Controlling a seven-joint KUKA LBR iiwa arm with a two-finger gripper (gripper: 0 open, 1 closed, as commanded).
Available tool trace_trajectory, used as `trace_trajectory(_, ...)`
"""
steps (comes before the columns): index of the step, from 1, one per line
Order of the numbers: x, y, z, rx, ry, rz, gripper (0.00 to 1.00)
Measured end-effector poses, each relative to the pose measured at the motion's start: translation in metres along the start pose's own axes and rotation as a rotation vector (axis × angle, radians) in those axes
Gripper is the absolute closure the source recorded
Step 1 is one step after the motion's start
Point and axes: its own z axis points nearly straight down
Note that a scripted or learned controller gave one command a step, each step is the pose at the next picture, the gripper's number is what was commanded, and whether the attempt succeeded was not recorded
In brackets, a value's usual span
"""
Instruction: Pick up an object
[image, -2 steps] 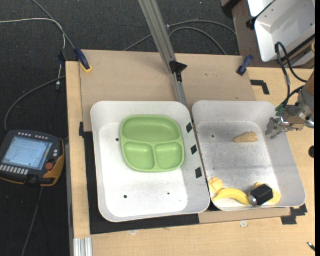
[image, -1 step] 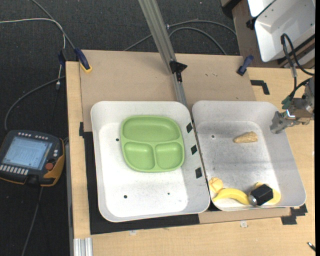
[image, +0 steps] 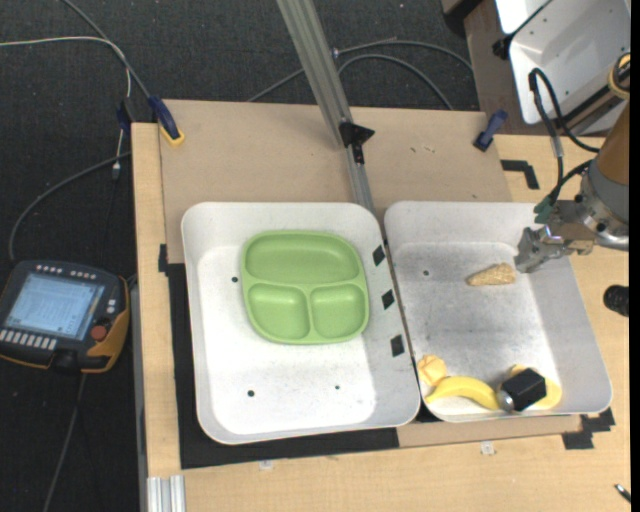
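In the right bin (image: 570, 330) a small tan bread-like piece (image: 492, 276) lies near the upper middle. A yellow banana (image: 458, 388) curves along the bin's front edge, and a small black object (image: 524, 388) rests against its right end. My gripper (image: 533, 248) hangs over the bin's upper right part, just right of the tan piece and close to it. Nothing shows between its fingers.
The left bin (image: 215, 330) holds a green three-compartment plate (image: 304, 286). A slanted metal pole (image: 325, 85) runs down to the gap between the bins. A teach pendant (image: 60, 315) lies off the bench at left. Blue clamps (image: 166, 122) grip the bench's back corners.
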Motion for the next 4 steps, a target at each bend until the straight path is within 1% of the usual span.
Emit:
trace_trajectory(1,0.057,-0.006,-0.008,0.0,0.001,-0.002,1.0)
trace_trajectory(2,0.114,-0.002,-0.001,0.001,0.001,-0.002,1.0)
trace_trajectory(3,0.175,-0.005,0.005,0.002,0.0,-0.002,1.0)
trace_trajectory(4,0.226,-0.014,0.02,0.003,0.0,-0.001,1.0)
